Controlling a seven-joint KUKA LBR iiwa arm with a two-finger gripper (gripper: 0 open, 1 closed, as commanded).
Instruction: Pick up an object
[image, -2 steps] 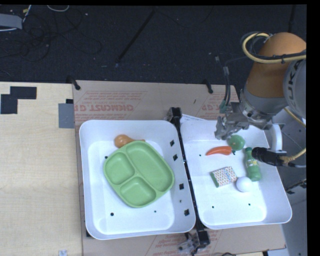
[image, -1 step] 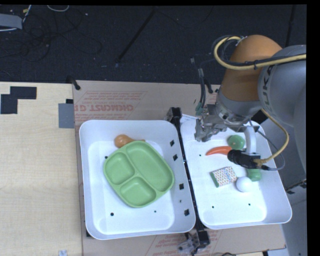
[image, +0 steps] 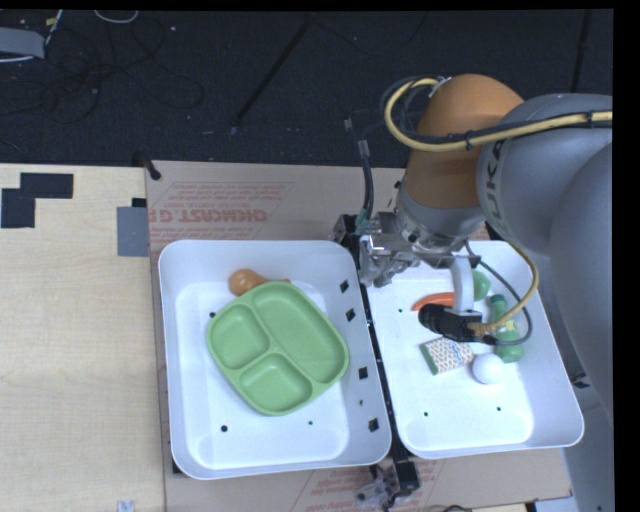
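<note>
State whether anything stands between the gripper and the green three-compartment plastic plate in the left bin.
Only the left white bin's right rim. The gripper is over the seam between the bins, and bare bin floor leads on to the green three-compartment plastic plate.

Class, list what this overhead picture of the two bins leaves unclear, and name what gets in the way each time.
All in the camera view:
1. Orange thing, left bin: the green plate covers its near side, so its shape is unclear.
2. Green thing, right bin: partly behind the arm's fittings; kind unclear.
3. Patterned block: print too small to read.
4. Right bin's far side: covered by the arm.
</note>
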